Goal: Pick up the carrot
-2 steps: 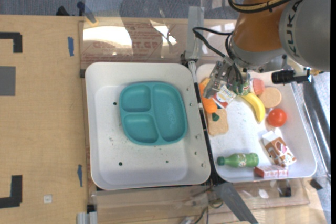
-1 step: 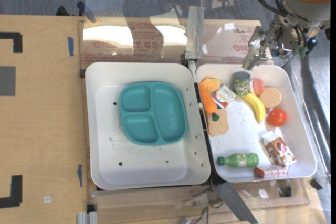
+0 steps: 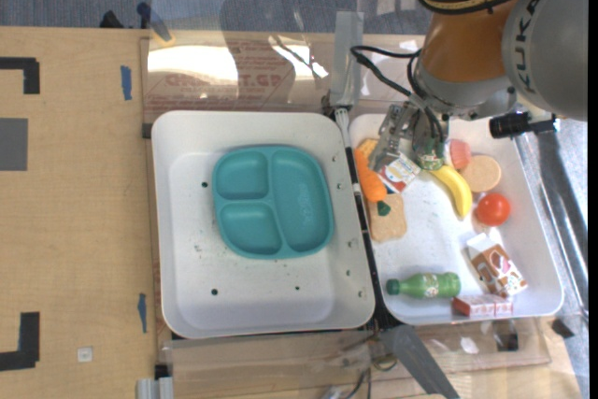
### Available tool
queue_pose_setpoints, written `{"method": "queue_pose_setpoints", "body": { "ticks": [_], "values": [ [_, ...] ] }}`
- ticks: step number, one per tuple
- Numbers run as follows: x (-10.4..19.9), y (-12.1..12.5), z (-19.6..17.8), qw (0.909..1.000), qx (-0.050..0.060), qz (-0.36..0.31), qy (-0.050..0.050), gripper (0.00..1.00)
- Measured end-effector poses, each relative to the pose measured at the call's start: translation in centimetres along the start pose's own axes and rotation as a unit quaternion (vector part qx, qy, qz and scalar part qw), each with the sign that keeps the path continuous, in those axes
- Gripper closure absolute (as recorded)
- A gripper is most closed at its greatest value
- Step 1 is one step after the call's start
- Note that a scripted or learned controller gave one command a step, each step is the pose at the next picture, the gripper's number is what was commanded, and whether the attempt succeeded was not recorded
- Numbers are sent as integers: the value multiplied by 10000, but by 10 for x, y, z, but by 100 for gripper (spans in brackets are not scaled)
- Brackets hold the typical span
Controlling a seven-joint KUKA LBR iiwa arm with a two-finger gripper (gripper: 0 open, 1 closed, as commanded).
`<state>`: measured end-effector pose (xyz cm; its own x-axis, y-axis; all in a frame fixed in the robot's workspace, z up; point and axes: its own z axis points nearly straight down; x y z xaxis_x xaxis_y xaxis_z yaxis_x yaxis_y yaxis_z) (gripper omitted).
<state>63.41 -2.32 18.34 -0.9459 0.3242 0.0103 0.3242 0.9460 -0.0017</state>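
The carrot (image 3: 373,186), orange and short, lies in the right bin (image 3: 537,229) against its left wall, just above a tan slice of bread (image 3: 388,220). My gripper (image 3: 404,143) hangs low over the bin's upper left part, up and to the right of the carrot, with a small gap between them. Directly under the gripper sits a small white and red packet (image 3: 400,171), which touches the carrot's right side. The arm's orange band (image 3: 467,5) looms above the bin's back edge.
In the right bin lie a banana (image 3: 454,188), a tomato (image 3: 492,208), a tan round piece (image 3: 483,173), a green bottle (image 3: 426,285) and a small carton (image 3: 495,266). The left bin (image 3: 187,276) holds a teal divided plate (image 3: 274,201).
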Motion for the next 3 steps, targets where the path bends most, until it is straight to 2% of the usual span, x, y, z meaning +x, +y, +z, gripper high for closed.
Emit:
{"method": "queue_pose_setpoints", "body": {
  "ticks": [1,2,3],
  "values": [
    [-11,49,-3,9984,-32,561,-83,100],
    [32,19,-3,9672,-3,-2539,-69,100],
    [51,-60,-2,9235,12,-3835,-64,100]
  ]
}}
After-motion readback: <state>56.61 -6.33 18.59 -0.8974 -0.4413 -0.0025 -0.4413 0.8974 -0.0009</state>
